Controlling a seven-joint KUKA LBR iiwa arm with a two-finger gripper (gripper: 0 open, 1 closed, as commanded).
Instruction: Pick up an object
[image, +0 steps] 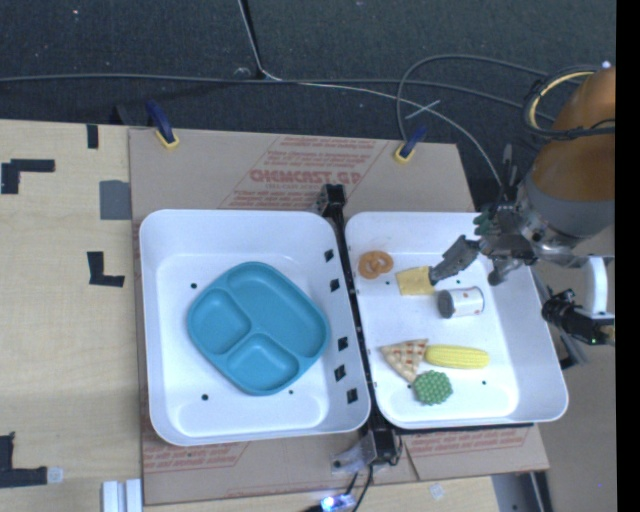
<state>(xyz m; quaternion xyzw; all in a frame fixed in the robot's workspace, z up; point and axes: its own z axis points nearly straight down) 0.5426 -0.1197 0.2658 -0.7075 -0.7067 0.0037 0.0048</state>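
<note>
The right bin (530, 345) holds several toy foods: a brown pretzel (376, 264), a yellow cheese block (413, 281), a small grey can (462, 301) lying on its side, a pizza slice (405, 358), a corn cob (457, 357) and a green broccoli (432, 387). My gripper (471, 268) hangs over the upper part of this bin, just above the can, and is open. One dark finger (448, 264) slants toward the cheese block. Nothing is between the fingers.
The left bin (165, 300) holds a blue divided plate (258, 326). A black divider (345, 300) runs between the bins. The arm's grey and orange body (575, 170) stands at the right, with cables looping behind the bins.
</note>
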